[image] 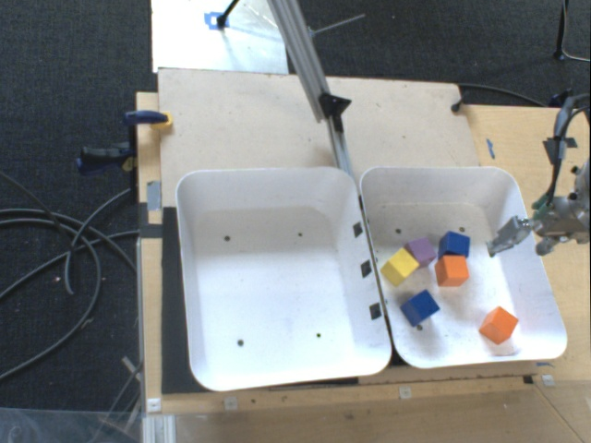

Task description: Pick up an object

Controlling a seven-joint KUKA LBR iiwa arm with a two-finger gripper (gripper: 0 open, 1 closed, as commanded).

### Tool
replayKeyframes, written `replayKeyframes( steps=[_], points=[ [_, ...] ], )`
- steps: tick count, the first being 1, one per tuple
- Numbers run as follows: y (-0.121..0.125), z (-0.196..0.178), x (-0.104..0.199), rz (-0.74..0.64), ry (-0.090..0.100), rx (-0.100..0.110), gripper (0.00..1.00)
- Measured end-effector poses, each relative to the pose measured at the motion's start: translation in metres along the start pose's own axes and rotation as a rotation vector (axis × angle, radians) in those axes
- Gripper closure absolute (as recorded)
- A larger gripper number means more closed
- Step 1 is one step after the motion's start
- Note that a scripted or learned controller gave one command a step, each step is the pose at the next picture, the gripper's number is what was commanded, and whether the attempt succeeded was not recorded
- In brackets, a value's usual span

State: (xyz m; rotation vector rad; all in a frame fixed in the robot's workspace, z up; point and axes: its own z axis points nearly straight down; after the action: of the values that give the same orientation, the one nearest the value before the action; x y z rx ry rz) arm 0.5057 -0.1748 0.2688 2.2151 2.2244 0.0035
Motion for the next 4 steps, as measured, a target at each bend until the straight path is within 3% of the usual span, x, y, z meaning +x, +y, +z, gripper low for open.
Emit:
replayKeyframes(
  steps=[1,2,3,4],
  points=[
    [0.081,0.121,-0.012,-0.003,0.0,0.005,0.0],
    [0.07,0.157,0.01,0.001,-0.003,-0.005,0.0],
    [0.021,0.118,0.02,0.004,0.001,0.003,0.0],
    [0.071,0.18,-0.025,0.002,-0.002,-0.003,0.0]
  ],
)
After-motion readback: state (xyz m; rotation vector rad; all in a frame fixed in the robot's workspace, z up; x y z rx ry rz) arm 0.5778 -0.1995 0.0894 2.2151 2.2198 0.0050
